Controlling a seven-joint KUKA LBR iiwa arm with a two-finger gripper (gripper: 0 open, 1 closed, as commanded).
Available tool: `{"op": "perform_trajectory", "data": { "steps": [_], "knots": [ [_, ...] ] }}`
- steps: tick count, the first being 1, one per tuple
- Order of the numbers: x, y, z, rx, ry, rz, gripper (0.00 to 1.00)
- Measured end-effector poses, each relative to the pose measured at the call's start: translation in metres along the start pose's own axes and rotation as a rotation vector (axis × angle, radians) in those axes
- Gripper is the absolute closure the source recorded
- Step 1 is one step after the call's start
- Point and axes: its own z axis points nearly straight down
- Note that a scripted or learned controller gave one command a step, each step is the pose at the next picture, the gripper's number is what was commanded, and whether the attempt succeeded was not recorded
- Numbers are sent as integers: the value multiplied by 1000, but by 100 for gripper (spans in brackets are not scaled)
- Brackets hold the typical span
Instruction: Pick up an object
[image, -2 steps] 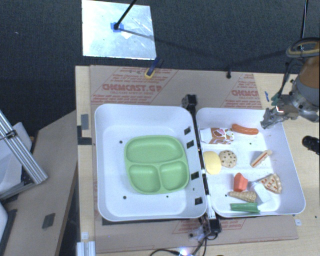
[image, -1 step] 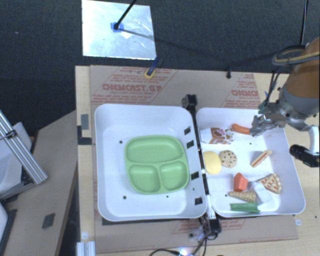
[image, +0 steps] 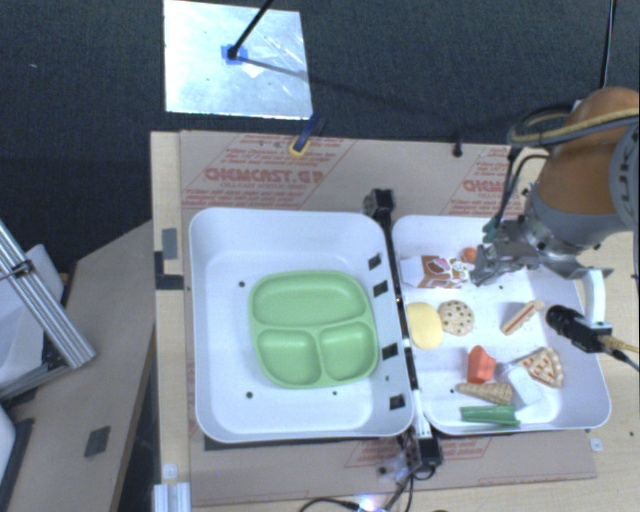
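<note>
Camera view, nearest edge first: the right bin (image: 598, 405) holds the candidates, green stick (image: 490, 415), cone (image: 486, 391), red piece (image: 480, 362) and pizza slice (image: 541, 366) crowded near its front wall, leaving little room for fingers. Mid-bin, the cookie (image: 457, 317), yellow round (image: 424, 325) and hot dog (image: 519, 317) lie more apart, easier to approach. Farther back, the gripper (image: 488, 262) hangs low near the small orange item (image: 468, 255) and flat card (image: 436, 269); whether it grasps anything, I cannot tell. The left bin (image: 215, 240) carries a green tray (image: 305, 328).
</note>
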Motion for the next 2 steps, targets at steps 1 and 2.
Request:
{"op": "perform_trajectory", "data": {
  "steps": [1, 2],
  "knots": [
    [42, -24, 5, 1, 0, 0, 100],
    [91, -45, -15, -1, 0, -1, 100]
  ]
}}
